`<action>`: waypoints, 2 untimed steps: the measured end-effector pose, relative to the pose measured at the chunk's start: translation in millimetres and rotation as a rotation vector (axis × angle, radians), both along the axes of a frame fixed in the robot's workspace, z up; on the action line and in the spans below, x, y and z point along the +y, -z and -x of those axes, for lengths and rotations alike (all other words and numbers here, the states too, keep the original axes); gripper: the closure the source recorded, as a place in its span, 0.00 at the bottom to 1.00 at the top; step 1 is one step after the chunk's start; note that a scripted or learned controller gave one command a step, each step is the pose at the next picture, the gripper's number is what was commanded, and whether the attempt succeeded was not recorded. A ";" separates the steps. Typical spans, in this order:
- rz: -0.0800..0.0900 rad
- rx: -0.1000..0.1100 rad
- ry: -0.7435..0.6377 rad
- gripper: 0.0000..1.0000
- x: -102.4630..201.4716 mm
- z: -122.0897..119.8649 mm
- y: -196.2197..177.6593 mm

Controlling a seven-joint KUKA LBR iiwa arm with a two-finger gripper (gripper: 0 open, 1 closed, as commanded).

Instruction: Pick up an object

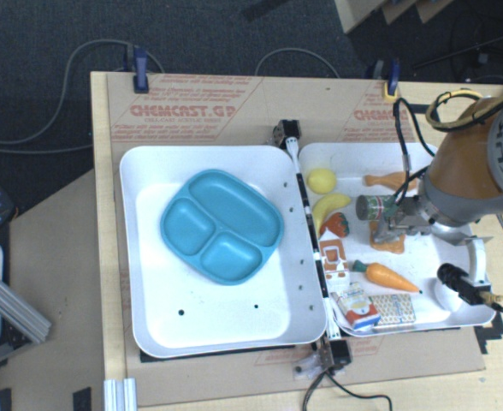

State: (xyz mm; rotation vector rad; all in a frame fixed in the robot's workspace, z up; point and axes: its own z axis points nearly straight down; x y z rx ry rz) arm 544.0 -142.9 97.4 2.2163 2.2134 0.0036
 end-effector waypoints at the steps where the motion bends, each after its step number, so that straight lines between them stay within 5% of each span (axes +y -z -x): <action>1: -0.001 0.001 0.000 0.00 0.2 0.4 0.8; 2: 0.000 -0.001 0.001 1.00 0.3 -0.3 -9.6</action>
